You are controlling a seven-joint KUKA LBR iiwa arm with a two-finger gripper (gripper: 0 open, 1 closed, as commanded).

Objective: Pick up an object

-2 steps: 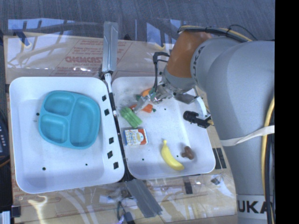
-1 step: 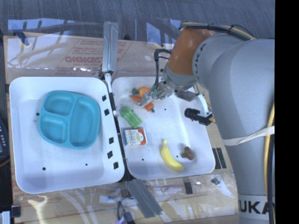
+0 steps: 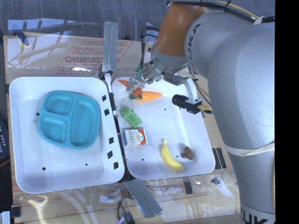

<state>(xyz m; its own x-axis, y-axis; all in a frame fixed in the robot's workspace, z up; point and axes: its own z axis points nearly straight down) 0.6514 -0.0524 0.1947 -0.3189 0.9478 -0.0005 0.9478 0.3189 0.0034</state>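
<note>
My gripper (image 3: 138,82) hangs low over the back left part of the right bin (image 3: 198,125). Just in front of it lies an orange carrot (image 3: 148,96), its green top pointing left and almost under the gripper. A second small orange piece (image 3: 123,83) sits to the gripper's left by the bin's rim. Further forward in the same bin are a green pod-like item (image 3: 131,116), a small printed carton (image 3: 135,136), a yellow banana (image 3: 170,156) and a small brown lump (image 3: 187,153).
The left bin (image 3: 28,171) holds a blue divided plate (image 3: 70,118). The big grey arm (image 3: 233,78) covers the right side and the right bin's back corner. A black fitting (image 3: 186,103) juts out over the right bin's middle.
</note>
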